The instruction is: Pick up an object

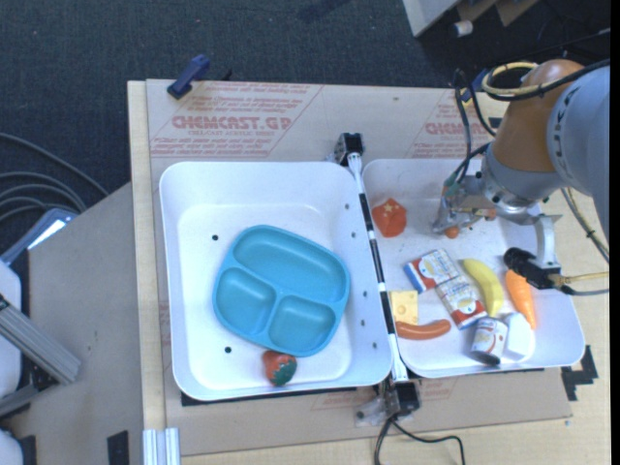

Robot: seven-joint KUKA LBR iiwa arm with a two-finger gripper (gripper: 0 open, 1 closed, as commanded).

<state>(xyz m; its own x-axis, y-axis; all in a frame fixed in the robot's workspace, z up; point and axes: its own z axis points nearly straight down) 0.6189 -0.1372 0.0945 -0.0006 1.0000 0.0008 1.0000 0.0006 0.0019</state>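
Care matters here: the tool (455,219) hangs in the right bin's (567,342) far part, its grip state impossible to tell, so dropping straight onto the red tomato (389,217) just left seems cleanest. Nearer lie a banana (483,285), carrot (521,298), sausage (422,329) and carton (444,279), crowded together.

Light falls evenly and fairly brightly from overhead, so the two white bins (184,260) come close to washing out, while the dark floor at the top stays dim. Shadows are soft and short; a faint one lies just beneath the gripper (453,219) on the bin floor. The picture is slightly soft and grainy throughout, small print smeared, with no strong glare.
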